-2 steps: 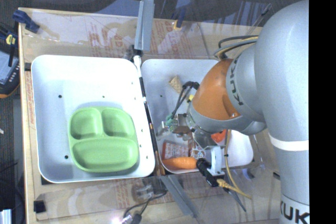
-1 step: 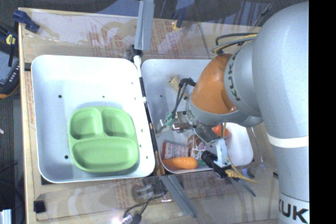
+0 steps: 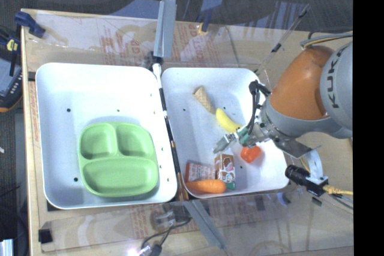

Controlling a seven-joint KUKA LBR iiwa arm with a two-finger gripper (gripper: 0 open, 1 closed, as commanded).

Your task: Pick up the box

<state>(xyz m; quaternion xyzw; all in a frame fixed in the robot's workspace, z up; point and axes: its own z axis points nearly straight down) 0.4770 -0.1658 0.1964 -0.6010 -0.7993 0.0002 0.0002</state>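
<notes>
The box (image 3: pixel 225 168) lies in the right bin (image 3: pixel 180 87), just beyond the carrot (image 3: pixel 206 186). The jaws (image 3: pixel 231 139) hang just above the box beside the banana (image 3: pixel 227 121), slightly open and empty. Crowding neighbours could foul the grasp.

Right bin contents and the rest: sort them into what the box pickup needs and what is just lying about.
For the job:
box
gripper

Lying about:
banana
carrot
red tomato
ice cream cone
snack packet
green divided plate, in the left bin
</notes>
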